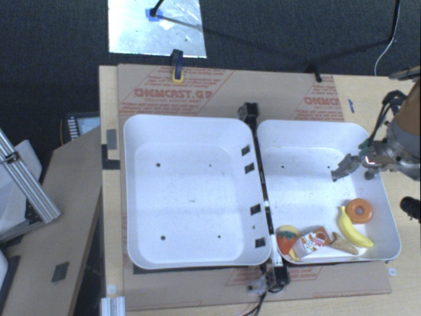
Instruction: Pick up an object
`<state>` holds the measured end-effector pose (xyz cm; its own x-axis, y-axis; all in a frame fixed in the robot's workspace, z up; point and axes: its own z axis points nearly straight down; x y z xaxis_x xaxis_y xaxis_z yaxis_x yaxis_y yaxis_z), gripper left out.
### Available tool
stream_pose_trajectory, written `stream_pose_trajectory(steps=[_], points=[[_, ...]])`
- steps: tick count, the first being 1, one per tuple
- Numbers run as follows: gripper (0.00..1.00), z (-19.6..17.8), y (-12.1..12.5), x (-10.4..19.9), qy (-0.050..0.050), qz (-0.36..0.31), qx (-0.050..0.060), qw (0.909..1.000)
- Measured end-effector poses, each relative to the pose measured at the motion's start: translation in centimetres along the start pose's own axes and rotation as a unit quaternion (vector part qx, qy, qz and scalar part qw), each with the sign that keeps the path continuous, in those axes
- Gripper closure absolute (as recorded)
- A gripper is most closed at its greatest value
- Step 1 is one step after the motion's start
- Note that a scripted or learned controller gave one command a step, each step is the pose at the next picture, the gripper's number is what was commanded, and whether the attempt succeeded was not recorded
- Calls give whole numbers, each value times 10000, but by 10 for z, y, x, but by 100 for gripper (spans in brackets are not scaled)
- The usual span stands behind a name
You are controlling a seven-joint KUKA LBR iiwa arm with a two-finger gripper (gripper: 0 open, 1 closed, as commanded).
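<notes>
Several objects lie in the front right corner of the right bin point(302, 127). They are a yellow banana point(353, 229), an orange ring-shaped toy point(359, 210), a red and white packet point(310, 242), a round orange fruit point(287, 237) and a small brown piece point(343, 245). My gripper point(348, 165) reaches in over the bin's right side, just above the floor. It sits behind and slightly left of the orange ring, apart from all the objects. Nothing shows in its grasp.
The left bin point(191, 176) sits beside the right one, with a black clip strip point(258, 189) along the divide. Both rest on a cardboard sheet point(197, 87). A metal plate point(156, 18) lies behind, and an aluminium frame point(23, 183) stands far left.
</notes>
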<state>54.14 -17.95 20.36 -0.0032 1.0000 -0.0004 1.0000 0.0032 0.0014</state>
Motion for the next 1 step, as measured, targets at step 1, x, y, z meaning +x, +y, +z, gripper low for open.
stream_pose_trajectory(steps=[1], points=[[0,-145,-27,29,-15,-23,-83,10000]])
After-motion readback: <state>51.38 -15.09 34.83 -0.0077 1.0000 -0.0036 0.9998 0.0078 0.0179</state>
